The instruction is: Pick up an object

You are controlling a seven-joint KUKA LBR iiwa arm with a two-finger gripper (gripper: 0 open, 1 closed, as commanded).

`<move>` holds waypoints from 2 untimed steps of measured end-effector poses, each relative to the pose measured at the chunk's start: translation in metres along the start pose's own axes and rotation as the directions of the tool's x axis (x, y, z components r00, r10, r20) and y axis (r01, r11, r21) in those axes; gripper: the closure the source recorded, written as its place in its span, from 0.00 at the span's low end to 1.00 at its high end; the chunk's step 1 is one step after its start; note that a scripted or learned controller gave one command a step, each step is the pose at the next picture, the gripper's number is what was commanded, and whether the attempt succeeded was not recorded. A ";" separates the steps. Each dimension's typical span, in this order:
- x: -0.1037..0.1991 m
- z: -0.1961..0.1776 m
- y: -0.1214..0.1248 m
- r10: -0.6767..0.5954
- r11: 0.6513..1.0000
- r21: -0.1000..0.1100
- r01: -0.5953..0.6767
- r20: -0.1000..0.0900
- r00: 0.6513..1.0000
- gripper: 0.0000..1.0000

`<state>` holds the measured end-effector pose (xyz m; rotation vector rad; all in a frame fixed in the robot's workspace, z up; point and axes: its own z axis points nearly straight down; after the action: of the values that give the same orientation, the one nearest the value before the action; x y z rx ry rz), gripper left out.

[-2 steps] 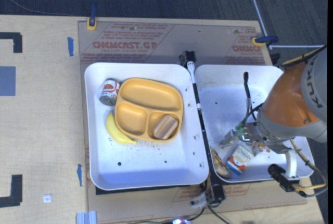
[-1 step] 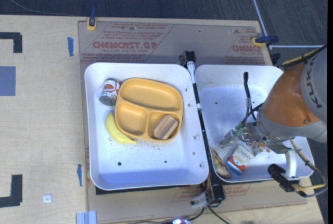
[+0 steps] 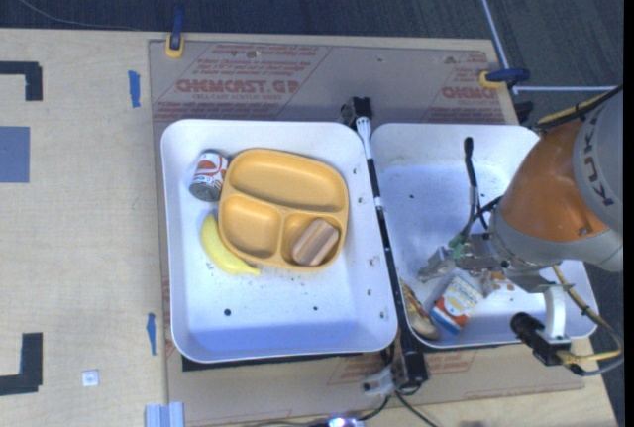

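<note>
My gripper [image 3: 448, 264] hangs low over the front part of the right bin [image 3: 416, 177], below the arm's orange band [image 3: 555, 187]. Just beneath and in front of it lies a small white carton [image 3: 457, 304] with orange and blue print. I cannot tell whether it touches the gripper. A small brown and yellow item [image 3: 420, 317] lies in the right bin's front left corner. The left bin [image 3: 297, 326] holds a yellow divided plate [image 3: 282, 179] with a tan bread-like piece [image 3: 315, 242] in its front right compartment. A can [image 3: 207, 175] and a banana [image 3: 222, 252] lie at the plate's left.
A black clamp [image 3: 359, 110] sits at the far end of the seam between the bins. Cables [image 3: 470, 172] run along the arm over the right bin. A black part [image 3: 535, 336] juts past the right bin's front rim.
</note>
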<state>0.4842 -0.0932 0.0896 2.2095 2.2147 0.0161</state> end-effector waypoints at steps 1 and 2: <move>0.000 0.000 0.000 0.001 1.000 0.000 -0.001 0.000 1.000 0.00; 0.001 0.000 0.000 0.001 1.000 0.000 -0.001 0.002 1.000 0.00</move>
<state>0.4842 -0.0920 0.0894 2.2102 2.2121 0.0145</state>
